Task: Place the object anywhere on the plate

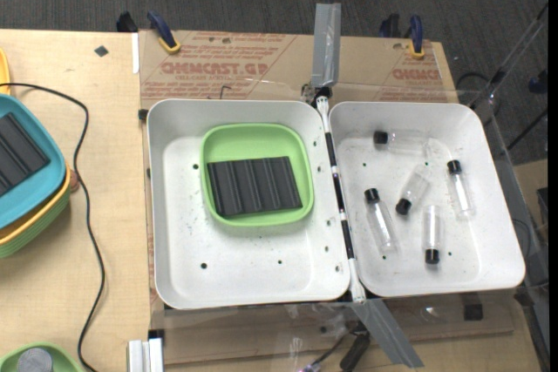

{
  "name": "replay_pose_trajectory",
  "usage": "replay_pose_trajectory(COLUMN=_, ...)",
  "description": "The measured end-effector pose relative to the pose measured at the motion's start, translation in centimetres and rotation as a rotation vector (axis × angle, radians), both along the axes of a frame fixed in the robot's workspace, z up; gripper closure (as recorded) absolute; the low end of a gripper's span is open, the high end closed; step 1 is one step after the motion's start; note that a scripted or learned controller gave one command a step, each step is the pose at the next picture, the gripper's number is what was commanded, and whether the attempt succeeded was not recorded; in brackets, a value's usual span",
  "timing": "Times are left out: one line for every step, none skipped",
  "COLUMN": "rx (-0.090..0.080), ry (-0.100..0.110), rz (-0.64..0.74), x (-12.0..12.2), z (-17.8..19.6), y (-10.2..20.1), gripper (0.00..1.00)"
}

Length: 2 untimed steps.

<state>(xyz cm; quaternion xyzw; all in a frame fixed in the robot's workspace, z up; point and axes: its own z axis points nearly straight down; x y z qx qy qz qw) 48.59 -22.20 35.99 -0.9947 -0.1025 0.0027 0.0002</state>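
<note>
Green square plastic plate [257, 154] with rounded corners, sitting flat in the upper middle of the left shallow white bin [174, 261]. Black ridged rectangular mat [253, 186] lying inside the plate, covering most of its floor.

Right of the plate, across the seam between the bins: second shallow white bin [488, 270], holding five clear plastic vials with black caps, all lying on their sides, none touching the plate.
- Vial nearest the plate [378, 220], cap toward the far side.
- Just right of it, tilted vial [413, 192], cap at its lower end.
- Further right, vial [431, 235] with cap at the near end.
- Furthest from the plate, vial [459, 189], cap at the far end.
- Right of the plate and further back, vial [390, 138], lying crosswise.

Hand state: cannot tell.

Behind the plate: brown printed cardboard sheet [227, 65], pinned by blue-and-orange clamps [164, 32].
Well left of the plate, on the wooden worktop [70, 65]: stacked teal and yellow tubs [30, 179], black cable [87, 213] looping past them.
</note>
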Motion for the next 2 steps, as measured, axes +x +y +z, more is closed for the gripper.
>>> replay_pose_trajectory(rx=0.0, ry=0.002, rz=0.004, x=1.6, z=-1.6, y=0.0, gripper=0.0)
replay_pose_trajectory(rx=0.001, ry=0.002, rz=0.0, x=2.0, z=-3.4, y=0.0, gripper=0.0)
